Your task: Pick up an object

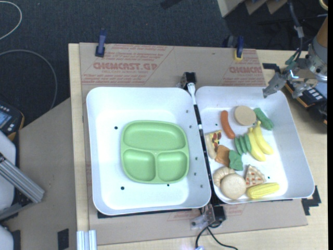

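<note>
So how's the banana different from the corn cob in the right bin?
The banana lies near the bin's middle and runs roughly up and down the view, while the corn cob lies across it near the front edge. The banana is curved and smooth; the corn cob looks straighter and stubbier. Both are yellow toy foods in the right bin, apart from the gripper.

Divided plate (154, 151) in left bin (99, 139), toy food (242, 152) in right bin (291, 139)

Brown bench (156, 61), two white bins (104, 139)
</note>
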### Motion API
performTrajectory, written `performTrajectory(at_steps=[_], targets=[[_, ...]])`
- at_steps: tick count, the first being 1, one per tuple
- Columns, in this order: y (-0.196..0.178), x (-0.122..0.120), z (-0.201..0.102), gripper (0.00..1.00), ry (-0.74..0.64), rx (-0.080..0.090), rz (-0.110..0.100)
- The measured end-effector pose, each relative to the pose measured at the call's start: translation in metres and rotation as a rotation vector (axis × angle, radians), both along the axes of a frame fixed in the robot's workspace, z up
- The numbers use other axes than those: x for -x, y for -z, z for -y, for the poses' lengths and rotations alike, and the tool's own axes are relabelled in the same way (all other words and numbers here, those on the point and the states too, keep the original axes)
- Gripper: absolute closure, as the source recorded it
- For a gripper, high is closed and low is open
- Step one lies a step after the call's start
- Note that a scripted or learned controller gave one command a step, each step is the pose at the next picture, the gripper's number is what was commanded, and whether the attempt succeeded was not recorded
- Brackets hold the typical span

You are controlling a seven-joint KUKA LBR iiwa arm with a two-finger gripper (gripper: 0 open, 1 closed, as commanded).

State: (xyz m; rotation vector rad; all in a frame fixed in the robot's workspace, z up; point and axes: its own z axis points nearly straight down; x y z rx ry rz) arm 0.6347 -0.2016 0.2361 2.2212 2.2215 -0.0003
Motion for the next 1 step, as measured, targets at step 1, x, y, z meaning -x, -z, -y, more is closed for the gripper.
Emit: performTrajectory(at_steps=[1], targets=[[-0.1483, 0.0098, -0.036, 0.0, -0.005, 0.004, 0.019]])
